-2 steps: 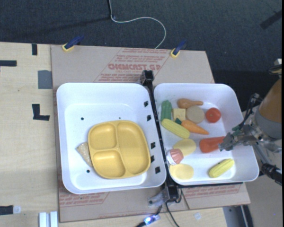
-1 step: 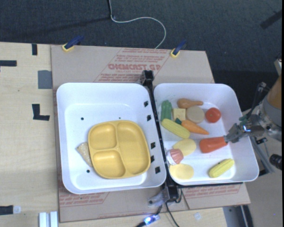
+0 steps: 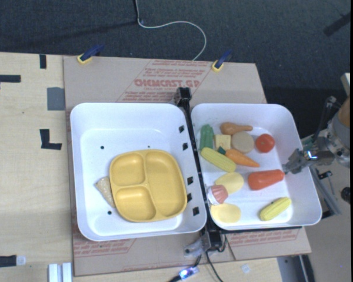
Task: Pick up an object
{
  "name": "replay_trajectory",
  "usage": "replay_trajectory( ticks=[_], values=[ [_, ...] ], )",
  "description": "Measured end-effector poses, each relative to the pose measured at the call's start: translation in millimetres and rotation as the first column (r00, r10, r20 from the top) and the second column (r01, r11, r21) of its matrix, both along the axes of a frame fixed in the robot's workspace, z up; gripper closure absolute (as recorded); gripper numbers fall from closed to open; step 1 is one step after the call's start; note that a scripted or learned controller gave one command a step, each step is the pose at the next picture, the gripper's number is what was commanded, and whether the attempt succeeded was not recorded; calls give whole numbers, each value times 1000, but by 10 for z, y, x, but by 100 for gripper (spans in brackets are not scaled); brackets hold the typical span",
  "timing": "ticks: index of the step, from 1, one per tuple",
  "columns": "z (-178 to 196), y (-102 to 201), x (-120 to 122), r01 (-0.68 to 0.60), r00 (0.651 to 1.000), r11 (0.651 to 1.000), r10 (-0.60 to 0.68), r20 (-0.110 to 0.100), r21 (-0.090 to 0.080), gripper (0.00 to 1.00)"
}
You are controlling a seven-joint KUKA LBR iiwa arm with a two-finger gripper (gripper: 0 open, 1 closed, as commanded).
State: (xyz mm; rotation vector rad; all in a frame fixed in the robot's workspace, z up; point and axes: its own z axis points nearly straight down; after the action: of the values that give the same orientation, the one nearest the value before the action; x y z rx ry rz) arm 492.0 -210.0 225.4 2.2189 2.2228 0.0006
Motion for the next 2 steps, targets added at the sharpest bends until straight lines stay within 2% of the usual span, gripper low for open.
replay_trajectory(
  ticks=[1,2],
  values=[
    [60,449,302,-5,1000,1000,5,-1,2,100],
    [-2,748,621,-4,1000,1000,4,-1,1,100]
  ],
)
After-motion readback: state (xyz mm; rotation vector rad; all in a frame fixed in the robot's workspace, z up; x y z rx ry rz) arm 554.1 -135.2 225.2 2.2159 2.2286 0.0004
